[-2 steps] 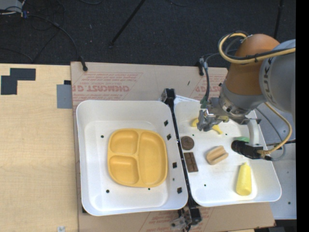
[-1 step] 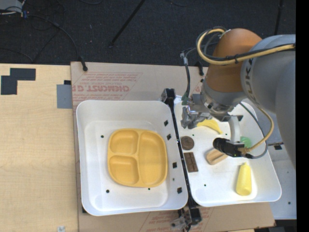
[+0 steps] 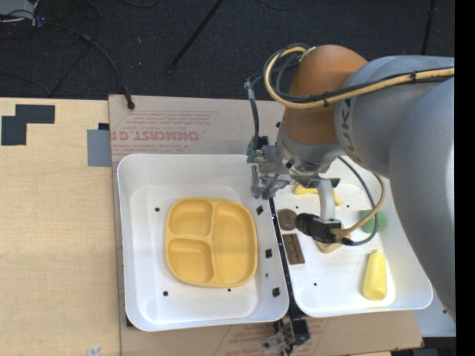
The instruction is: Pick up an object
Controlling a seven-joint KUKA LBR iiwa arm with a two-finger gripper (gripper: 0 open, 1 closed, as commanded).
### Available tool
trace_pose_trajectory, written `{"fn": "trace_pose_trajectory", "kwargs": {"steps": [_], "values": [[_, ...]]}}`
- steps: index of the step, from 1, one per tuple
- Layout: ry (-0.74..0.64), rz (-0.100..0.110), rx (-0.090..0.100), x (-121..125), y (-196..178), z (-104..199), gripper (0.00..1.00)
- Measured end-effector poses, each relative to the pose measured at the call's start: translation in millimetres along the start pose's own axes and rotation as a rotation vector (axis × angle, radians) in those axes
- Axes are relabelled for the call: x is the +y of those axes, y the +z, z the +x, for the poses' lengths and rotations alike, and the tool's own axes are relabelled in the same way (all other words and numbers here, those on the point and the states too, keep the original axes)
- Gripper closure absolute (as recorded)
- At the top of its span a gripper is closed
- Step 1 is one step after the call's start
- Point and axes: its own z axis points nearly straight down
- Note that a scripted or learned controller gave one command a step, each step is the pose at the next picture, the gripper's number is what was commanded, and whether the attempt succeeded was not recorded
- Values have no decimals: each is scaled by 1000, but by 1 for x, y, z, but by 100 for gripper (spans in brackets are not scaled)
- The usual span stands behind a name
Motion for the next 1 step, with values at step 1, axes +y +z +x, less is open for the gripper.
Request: {"fn": "trace_pose_trajectory", "kwargs": {"steps": [1], "values": [[1, -2, -2, 10, -5, 47, 100]]}}
